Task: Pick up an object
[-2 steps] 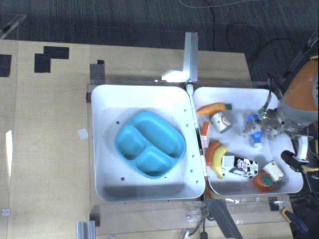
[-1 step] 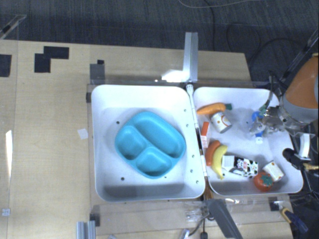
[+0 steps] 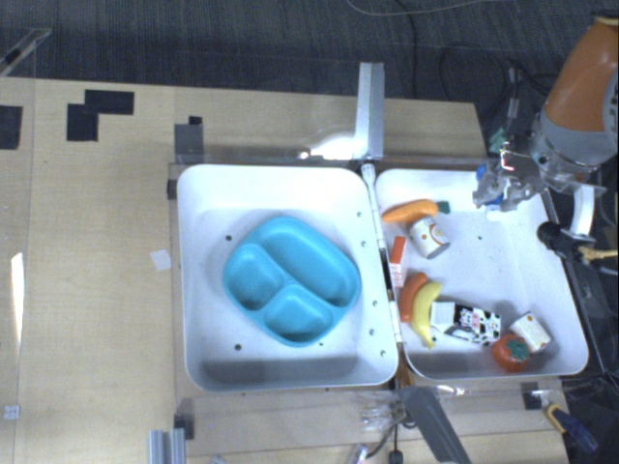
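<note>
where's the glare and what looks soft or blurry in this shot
In the camera view, glare burns out the bench just behind the left bin, near the metal post; a soft shadow lies under the blue tray; the gripper and the small items in the right bin, such as the banana, look soft, their details hard to read.

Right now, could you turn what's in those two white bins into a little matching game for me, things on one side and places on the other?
Things:
1. blue divided plate
2. banana
3. carrot
4. tomato

Places:
A. right bin, far end by the divider
B. right bin, near right corner
C. left bin
D. right bin, near end by the divider

Pairs: 1-C, 2-D, 3-A, 4-B
</note>
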Robot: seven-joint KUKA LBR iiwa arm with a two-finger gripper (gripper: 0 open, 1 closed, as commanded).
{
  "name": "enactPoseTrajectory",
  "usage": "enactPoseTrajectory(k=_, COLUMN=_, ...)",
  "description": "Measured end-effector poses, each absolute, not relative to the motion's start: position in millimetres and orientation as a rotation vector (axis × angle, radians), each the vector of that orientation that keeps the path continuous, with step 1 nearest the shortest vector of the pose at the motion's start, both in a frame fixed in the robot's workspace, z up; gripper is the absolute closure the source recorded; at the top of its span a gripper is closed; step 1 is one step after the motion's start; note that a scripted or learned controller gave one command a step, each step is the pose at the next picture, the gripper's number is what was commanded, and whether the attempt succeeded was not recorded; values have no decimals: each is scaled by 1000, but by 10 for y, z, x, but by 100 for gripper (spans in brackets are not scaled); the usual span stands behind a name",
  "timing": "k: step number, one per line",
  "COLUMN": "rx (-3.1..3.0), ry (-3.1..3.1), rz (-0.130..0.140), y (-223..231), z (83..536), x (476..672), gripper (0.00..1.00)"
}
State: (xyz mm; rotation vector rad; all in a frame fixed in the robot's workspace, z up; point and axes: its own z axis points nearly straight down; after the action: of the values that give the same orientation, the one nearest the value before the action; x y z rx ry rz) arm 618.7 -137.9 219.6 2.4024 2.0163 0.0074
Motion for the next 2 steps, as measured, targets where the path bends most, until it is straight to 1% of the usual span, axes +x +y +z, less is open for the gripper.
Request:
enactPoseTrajectory(k=1, rx=2403, ry=2016, rz=6, y=-1381, z=2195, x=6185, gripper=0)
enactPoseTrajectory(k=2, rx=2339, ry=2089, rz=7, y=-1298, z=894, x=6268, gripper=0)
